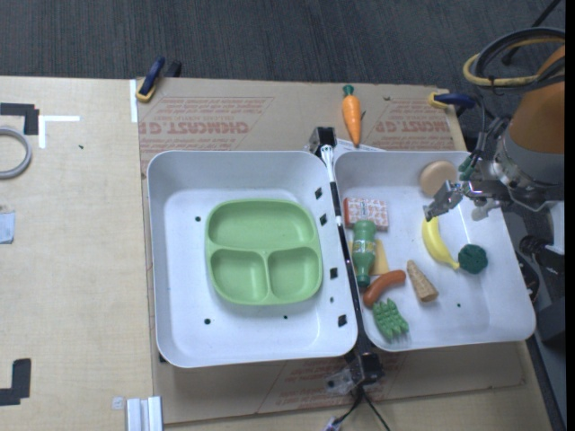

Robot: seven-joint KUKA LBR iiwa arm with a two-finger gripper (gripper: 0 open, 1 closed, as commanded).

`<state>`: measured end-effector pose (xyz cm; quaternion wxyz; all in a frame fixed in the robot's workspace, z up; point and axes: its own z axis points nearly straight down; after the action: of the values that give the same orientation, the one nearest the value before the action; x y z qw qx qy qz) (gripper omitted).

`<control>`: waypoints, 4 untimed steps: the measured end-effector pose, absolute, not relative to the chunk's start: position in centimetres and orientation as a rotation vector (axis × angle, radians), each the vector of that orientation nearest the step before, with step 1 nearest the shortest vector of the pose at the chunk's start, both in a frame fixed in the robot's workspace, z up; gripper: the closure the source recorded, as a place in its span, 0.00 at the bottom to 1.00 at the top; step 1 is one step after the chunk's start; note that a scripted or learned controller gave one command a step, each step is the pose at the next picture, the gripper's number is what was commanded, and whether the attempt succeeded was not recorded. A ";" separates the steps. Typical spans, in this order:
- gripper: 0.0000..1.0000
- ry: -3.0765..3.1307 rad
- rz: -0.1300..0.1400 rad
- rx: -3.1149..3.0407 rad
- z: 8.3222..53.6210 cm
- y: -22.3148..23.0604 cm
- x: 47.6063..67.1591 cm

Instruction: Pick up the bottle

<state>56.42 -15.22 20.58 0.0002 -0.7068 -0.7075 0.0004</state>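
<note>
Single fixed camera, mounted above the bench [72, 268] and looking down at a slant from moderate height. Both white bins, the left bin [171, 268] and the right bin [490, 317], lie side by side in frame; the arm [539, 128] enters from the right.

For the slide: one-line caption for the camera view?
Gripper hovers over the right bin above the banana; the green bottle lies untouched by the bin's left wall.
</note>
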 end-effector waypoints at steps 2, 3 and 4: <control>1.00 -2.282 0.002 -2.161 30.4 -18.7 50.3; 1.00 -2.038 0.002 -2.389 27.2 -14.4 47.7; 1.00 -1.671 0.005 -2.657 20.5 -3.4 47.7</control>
<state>47.69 -3.42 20.55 0.0012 -0.8465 -0.5324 0.0015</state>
